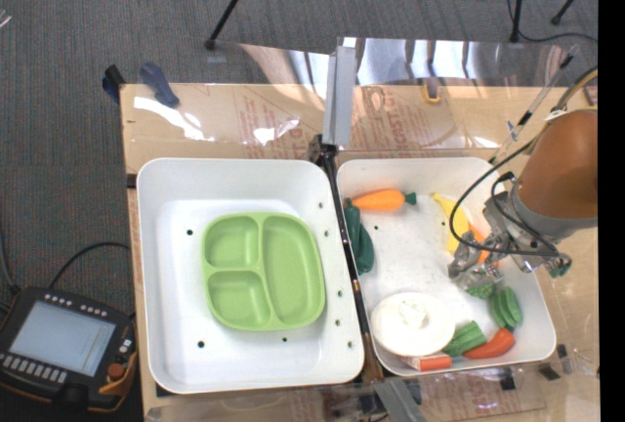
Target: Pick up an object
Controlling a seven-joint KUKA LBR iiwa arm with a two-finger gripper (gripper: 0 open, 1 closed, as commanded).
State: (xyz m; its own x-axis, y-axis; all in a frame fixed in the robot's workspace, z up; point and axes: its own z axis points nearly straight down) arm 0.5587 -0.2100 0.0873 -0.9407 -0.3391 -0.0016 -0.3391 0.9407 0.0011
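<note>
— Where's the arm (557, 178)?
— Reaching in from the right, wrist bent down over the right bin (420, 166), jaws low by the banana (449, 213).
— Gripping anything?
— Can't tell. The carrot (381, 201) lies near the bin's far wall, well apart from it.

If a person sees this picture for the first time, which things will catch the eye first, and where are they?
The bright green divided plate lies in the left bin. The arm's orange band hangs over the right bin, its gripper low among toy foods: an orange carrot and a white round lid.
</note>
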